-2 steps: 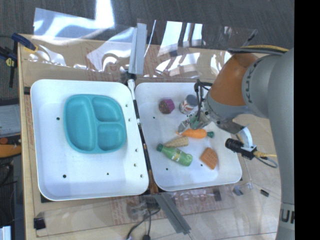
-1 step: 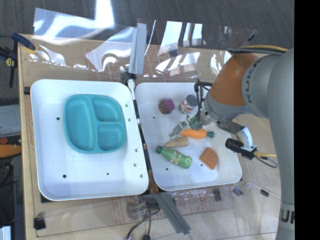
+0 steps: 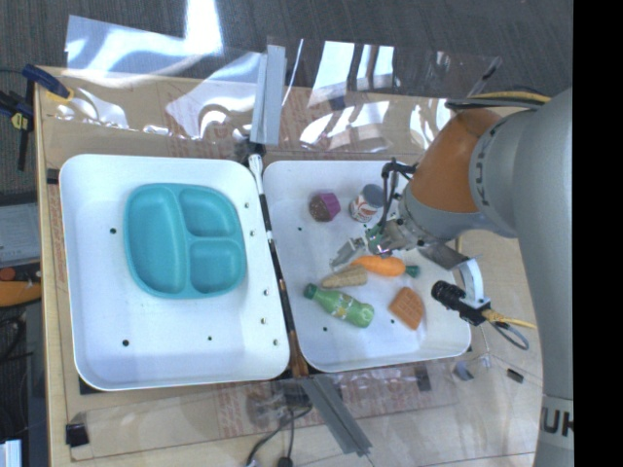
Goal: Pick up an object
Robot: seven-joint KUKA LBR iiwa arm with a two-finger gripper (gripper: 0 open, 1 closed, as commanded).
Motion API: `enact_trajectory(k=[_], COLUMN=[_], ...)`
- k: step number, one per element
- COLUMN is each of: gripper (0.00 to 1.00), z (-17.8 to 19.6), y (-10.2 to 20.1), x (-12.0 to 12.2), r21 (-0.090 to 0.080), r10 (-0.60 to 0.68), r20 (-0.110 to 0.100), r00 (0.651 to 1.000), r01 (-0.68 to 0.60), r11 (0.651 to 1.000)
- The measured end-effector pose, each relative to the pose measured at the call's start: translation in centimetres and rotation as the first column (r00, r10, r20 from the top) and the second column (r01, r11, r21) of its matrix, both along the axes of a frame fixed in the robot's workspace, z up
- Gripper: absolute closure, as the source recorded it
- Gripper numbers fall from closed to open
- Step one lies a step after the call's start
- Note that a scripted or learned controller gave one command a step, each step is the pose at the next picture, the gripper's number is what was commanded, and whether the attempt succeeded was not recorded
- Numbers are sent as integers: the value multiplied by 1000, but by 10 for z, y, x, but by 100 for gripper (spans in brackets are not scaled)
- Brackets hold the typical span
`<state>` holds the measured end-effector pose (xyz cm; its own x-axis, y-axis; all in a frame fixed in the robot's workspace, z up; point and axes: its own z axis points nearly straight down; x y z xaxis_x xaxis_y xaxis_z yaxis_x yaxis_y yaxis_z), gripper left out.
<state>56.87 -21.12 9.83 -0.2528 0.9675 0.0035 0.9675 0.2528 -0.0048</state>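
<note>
Tool (image 3: 375, 244): low in right bin (image 3: 292, 261), tips just above carrot (image 3: 379, 266); grip state cannot be told. Arm (image 3: 487, 173): bent in from right. Nearby: green bottle (image 3: 343, 305), purple piece (image 3: 324, 205). Left bin (image 3: 88, 261): teal tray (image 3: 185, 238).

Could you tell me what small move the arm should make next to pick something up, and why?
Probably a short descent straight down. The gripper hangs in the right bin right at the carrot and a pale wedge-shaped piece. Nothing is visibly held, and the carrot lies closest beneath it.
</note>
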Motion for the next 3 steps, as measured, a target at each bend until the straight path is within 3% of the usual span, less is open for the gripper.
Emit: enact_trajectory(k=[1,2,3], gripper=[100,0,0], z=[10,10,10], y=[0,0,0], x=[0,0,0], r21=[0,0,0], r10=[4,5,5], r20=[-2,-2,-2], r00=[1000,1000,1000], r01=[-4,-5,-5], r11=[1000,1000,1000])
